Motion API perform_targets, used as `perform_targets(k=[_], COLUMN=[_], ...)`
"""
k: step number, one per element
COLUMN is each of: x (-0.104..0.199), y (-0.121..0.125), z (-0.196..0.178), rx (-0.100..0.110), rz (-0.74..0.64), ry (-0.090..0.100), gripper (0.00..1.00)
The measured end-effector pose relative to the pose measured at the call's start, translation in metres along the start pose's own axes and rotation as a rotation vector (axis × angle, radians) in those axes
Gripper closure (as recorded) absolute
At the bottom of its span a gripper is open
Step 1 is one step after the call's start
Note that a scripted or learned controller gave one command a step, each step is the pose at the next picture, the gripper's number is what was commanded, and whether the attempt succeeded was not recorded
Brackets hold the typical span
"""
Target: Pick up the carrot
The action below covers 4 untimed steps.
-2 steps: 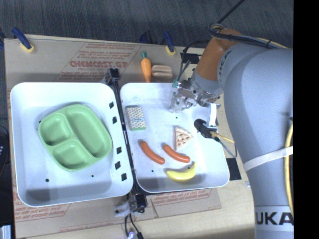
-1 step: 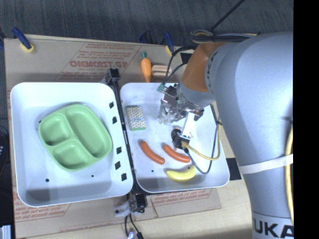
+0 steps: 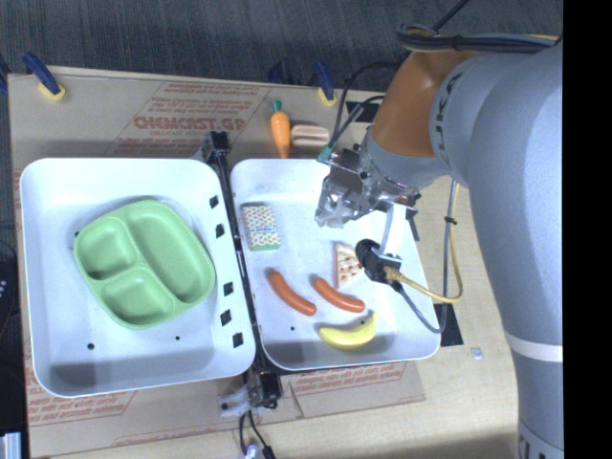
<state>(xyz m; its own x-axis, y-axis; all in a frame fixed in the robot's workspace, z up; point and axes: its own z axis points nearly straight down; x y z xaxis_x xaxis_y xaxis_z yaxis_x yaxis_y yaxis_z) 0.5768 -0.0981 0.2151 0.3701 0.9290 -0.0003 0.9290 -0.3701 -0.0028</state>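
Gripper (image 3: pixel 337 204): hangs over the upper middle of the right bin, at the end of the grey arm that comes in from the right of the frame; whether it is spread or closed I cannot tell, since its tip reads as a pale, blurred metallic block, and nothing can be made out held in it.
Arm (image 3: pixel 497 161): fills the right side of the frame, with the orange band just above the wrist; black cables trail from it down over the right bin's right edge.
Carrot (image 3: pixel 279 130): orange with a green top, outside the bins, on the table just above the right bin's upper rim, upper centre of the frame, up and left of the gripper and apart from it.
Beige object (image 3: pixel 308 138): just right of the carrot on the table; its shape is hard to make out.
Right bin (image 3: pixel 296 175): holds a patterned card (image 3: pixel 260 226) at its left, two sausages (image 3: pixel 290 292) in the lower middle, a banana (image 3: pixel 348 333) near the lower rim, and a waffle-patterned piece (image 3: pixel 346 262) partly hidden by a black fitting on the arm.
Left bin (image 3: pixel 57 189): carries a green divided tray (image 3: pixel 143 261).
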Motion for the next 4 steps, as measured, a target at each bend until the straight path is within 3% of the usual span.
perform_targets(k=[1,2,3,4], x=[-0.073,-0.031,-0.08,-0.122], y=[-0.021,-0.097,-0.077,-0.06], z=[-0.14,-0.025,0.084,0.108], rx=[-0.002,0.005,0.004,0.005], rz=[0.208,0.389,0.104,0.004], ry=[0.0,0.0,0.001,0.002], gripper=[1.0,1.0,1.0,1.0])
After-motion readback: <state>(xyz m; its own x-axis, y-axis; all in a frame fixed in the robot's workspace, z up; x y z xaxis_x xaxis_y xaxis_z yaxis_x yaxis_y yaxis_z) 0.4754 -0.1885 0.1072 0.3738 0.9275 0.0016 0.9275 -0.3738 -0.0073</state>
